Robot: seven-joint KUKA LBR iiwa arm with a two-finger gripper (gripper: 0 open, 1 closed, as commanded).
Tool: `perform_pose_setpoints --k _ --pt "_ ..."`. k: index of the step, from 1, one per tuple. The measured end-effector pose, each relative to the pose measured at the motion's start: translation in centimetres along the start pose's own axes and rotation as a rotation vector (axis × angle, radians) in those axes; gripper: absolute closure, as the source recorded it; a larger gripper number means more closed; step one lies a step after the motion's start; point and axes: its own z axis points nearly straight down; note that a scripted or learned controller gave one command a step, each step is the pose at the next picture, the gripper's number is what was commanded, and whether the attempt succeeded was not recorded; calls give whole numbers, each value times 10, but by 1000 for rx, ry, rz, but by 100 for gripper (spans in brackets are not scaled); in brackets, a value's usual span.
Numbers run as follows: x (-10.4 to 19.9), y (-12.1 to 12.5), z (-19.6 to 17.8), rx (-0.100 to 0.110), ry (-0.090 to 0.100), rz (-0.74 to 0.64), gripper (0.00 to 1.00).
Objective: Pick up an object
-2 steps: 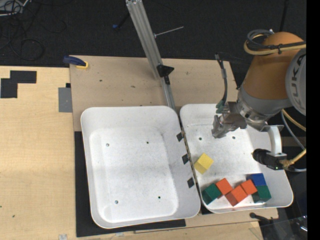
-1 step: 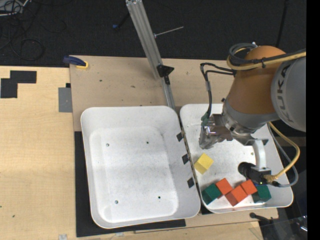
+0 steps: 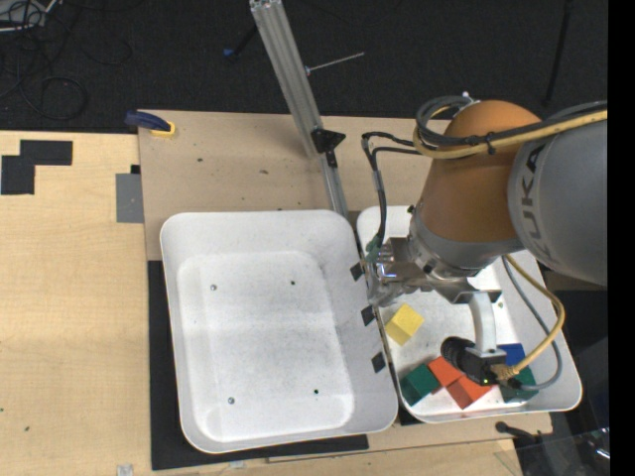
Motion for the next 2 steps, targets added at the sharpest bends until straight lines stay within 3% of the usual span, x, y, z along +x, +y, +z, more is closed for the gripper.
perform_pose_setpoints --k 1,2 --pt "41 -18 2 1 -2 1 100" --pt "39 -17 2 -1 -2 8 0"
